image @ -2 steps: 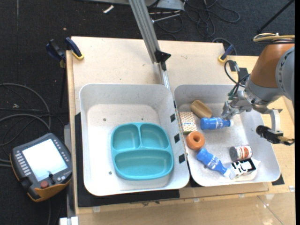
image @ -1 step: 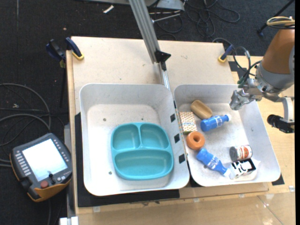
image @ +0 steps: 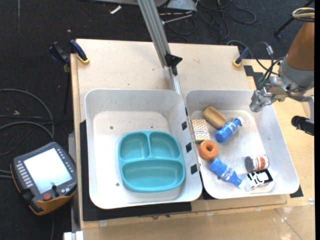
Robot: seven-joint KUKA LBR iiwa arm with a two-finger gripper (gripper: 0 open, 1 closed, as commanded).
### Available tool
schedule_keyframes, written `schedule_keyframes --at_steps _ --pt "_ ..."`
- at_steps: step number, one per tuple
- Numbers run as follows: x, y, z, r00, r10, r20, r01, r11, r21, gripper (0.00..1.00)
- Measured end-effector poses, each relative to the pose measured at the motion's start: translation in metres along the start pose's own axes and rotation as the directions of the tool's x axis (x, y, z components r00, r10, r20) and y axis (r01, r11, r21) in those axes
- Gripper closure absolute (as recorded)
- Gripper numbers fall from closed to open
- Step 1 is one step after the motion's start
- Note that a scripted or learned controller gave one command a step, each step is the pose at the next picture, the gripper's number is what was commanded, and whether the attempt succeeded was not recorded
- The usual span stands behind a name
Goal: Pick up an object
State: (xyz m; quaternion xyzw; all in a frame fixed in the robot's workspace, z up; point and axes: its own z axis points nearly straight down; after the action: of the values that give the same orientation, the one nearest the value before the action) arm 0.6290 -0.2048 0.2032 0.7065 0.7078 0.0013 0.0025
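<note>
- Bench (image: pixel 125 64): pale board bearing two shallow white bins side by side
- Left bin (image: pixel 100 109): holds one teal divided plate (image: pixel 150 160) with three compartments, lying flat near the bin's middle
- Right bin (image: pixel 280 149): holds all the small objects
- Arm (image: pixel 302 49): enters from the right, orange band above a grey wrist
- Gripper (image: pixel 257 104): poised over the right bin's upper right rim, nothing seen in it; open or closed cannot be told
- Tan bread roll (image: pixel 214 116): upper middle of the right bin
- Blue bottle (image: pixel 229 129): tilted, just beside the roll
- Second blue bottle (image: pixel 225 172): lower, below the orange ring (image: pixel 208 149)
- Patterned box (image: pixel 200 130): against the bin's left wall
- Red-labelled can (image: pixel 257 162): on its side, near the black-and-white card (image: pixel 260 177) in the lower right corner
</note>
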Motion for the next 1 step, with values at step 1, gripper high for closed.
schedule_keyframes --at_steps 1 --pt "0.0622 -0.005 0.0001 1.0 -0.006 -0.005 0.006 1.0 0.006 1.0"
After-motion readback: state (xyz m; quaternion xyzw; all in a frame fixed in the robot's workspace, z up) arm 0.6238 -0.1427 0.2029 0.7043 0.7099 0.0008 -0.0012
